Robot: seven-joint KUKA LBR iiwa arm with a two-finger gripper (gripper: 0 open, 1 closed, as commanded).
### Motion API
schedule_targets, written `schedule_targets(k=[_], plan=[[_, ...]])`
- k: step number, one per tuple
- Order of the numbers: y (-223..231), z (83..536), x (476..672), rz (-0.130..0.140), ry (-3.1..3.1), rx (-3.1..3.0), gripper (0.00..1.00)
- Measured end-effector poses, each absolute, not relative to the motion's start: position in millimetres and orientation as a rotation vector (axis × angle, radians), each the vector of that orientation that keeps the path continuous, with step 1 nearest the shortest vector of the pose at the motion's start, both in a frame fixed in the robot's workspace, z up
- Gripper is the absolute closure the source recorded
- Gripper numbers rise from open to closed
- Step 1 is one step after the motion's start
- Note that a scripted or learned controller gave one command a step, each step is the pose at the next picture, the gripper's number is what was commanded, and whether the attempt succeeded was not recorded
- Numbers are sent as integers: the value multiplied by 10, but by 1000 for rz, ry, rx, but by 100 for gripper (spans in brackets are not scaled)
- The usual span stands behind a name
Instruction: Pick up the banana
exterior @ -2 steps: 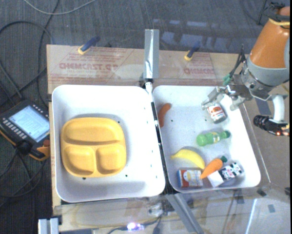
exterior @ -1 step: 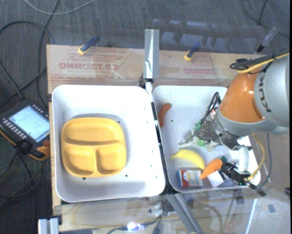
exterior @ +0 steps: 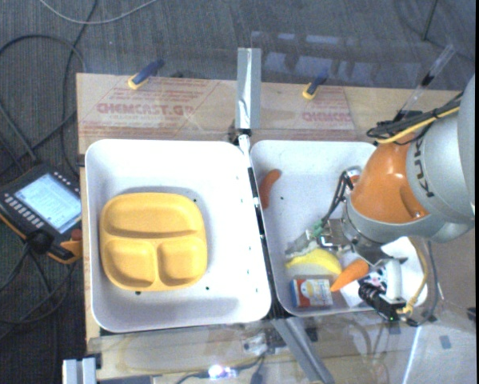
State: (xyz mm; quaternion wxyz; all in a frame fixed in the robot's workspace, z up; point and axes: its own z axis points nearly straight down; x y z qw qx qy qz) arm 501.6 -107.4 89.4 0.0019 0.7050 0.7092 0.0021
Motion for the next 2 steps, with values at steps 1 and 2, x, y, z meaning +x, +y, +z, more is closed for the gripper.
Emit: schedule_targets(k=[1,2], plan=[[-1066,983,5034,12,2222,2213,100],[-1008,927,4920,20,2169,2238,100]])
